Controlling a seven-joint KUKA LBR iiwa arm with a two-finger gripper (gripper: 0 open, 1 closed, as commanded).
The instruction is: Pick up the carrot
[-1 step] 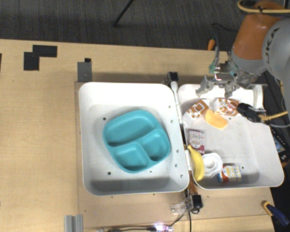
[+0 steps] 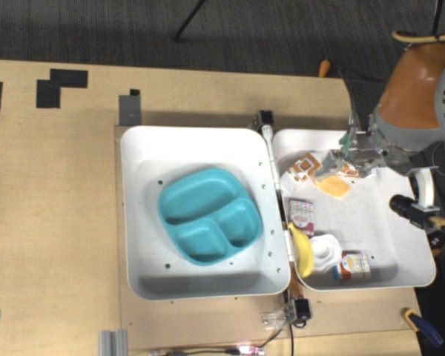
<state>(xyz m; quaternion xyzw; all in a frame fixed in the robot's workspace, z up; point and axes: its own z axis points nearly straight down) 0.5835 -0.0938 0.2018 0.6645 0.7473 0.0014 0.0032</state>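
Right bin [image 2: 400, 273], far part: carrot [image 2: 334, 186], orange, lying beside a snack packet [image 2: 305, 167]. Gripper [image 2: 340, 156] just above it; open or closed, I cannot tell. I would centre over the carrot, clear of the packet, before closing. Left bin [image 2: 137, 221]: teal tray [image 2: 208, 215].

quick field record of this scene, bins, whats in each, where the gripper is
left bin: holds a teal divided plate
right bin: holds mixed items
near divider: banana, small carton
front: white cup, small bottle
back: orange-yellow item, patterned packet
gripper: over the back of the right bin, beside the orange-yellow item
carrot: cannot tell which item it is
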